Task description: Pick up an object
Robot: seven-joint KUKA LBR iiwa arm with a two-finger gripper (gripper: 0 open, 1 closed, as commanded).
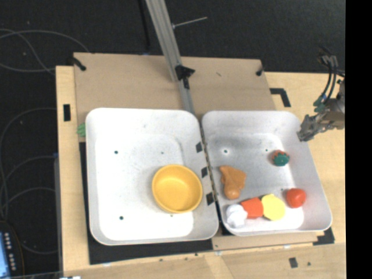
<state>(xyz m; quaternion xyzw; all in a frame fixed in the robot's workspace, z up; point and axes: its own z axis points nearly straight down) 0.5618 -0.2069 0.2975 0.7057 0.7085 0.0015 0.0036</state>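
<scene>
Candidate objects, none yet picked: all lie loose in the right bin [256, 121], which sits on the table [145, 77] touching the left bin [116, 127] along their shared edge. A small green-and-red piece [281, 158] rests apart from the others toward the bin's right side, nearest the gripper. A brown lump [232, 181] lies close to the dividing edge. Along the near wall a row runs left to right: a white piece [236, 215], an orange block [252, 207] and a yellow piece [274, 207], each touching or just beside its neighbour, then a red ball [296, 197] slightly apart at the right end. In the left bin a yellow bowl [176, 188] stands upright, near the dividing edge.

The gripper [307, 131] hangs at the right bin's far right corner, over or just outside its rim, well apart from every object; which of the two cannot be told from this slanted view. Its tip is small and dark, so whether the fingers are spread or closed cannot be told; nothing is seen between them.

Progress, as a judgement: the task stands at its opening stage. No object is lifted or touched. What is left is the whole sequence, namely choosing a target, descending over it, closing on it and raising it clear of the bin. The green-and-red piece looks the likeliest first target, being closest and free of neighbours, though it is small; the crowded near row offers less room for a clean grasp
</scene>
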